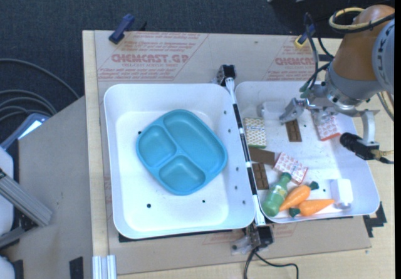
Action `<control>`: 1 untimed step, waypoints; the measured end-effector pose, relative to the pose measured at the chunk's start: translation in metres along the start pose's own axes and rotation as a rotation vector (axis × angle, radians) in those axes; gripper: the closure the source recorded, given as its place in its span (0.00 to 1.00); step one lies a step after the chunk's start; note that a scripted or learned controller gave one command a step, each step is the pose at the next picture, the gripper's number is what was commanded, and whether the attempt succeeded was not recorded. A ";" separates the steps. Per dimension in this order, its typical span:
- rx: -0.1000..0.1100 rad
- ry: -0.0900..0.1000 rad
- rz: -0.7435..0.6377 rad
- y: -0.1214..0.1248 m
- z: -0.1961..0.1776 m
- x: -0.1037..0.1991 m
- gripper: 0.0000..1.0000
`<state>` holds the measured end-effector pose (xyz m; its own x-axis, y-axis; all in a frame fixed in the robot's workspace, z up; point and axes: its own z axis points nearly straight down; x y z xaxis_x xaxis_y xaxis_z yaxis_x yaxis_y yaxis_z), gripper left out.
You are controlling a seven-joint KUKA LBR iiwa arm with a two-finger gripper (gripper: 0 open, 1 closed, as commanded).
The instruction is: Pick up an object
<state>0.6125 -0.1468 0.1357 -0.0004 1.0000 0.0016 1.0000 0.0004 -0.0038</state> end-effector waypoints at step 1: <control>-0.001 -0.001 0.001 -0.002 0.051 -0.018 0.00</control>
<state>0.6098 -0.1649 0.0843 0.0005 1.0000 0.0010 1.0000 -0.0005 -0.0031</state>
